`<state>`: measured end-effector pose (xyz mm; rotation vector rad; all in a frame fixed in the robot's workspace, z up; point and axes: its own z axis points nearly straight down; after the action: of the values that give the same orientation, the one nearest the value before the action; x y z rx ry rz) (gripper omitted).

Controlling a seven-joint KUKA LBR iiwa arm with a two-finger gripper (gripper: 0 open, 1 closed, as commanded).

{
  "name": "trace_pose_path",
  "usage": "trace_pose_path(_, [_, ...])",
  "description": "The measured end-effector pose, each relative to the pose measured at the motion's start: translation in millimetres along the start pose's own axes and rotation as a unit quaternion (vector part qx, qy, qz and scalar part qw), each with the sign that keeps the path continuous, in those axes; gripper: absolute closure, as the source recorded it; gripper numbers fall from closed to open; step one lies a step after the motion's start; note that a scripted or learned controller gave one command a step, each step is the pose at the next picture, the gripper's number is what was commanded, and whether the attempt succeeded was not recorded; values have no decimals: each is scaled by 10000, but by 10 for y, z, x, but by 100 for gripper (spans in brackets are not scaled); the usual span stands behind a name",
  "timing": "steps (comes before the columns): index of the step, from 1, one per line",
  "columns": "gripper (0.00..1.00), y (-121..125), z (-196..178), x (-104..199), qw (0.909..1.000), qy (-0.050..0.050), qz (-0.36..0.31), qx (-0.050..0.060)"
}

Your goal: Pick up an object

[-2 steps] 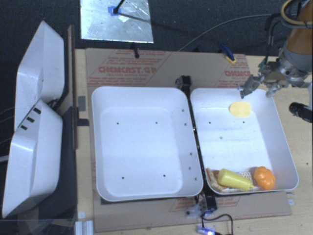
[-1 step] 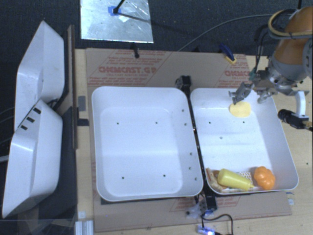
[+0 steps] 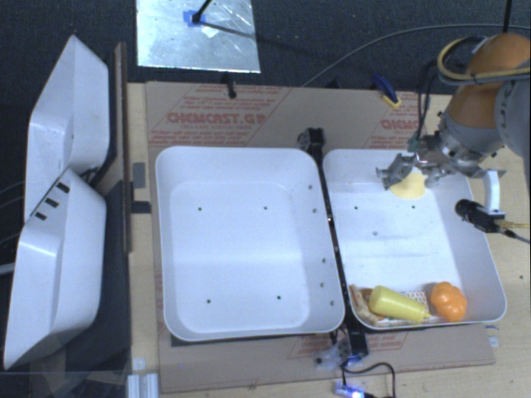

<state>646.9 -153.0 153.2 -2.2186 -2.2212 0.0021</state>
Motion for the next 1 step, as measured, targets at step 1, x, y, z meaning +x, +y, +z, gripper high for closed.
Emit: trace_pose_path(1, [0, 43, 612, 9, 10000, 0, -1, 2])
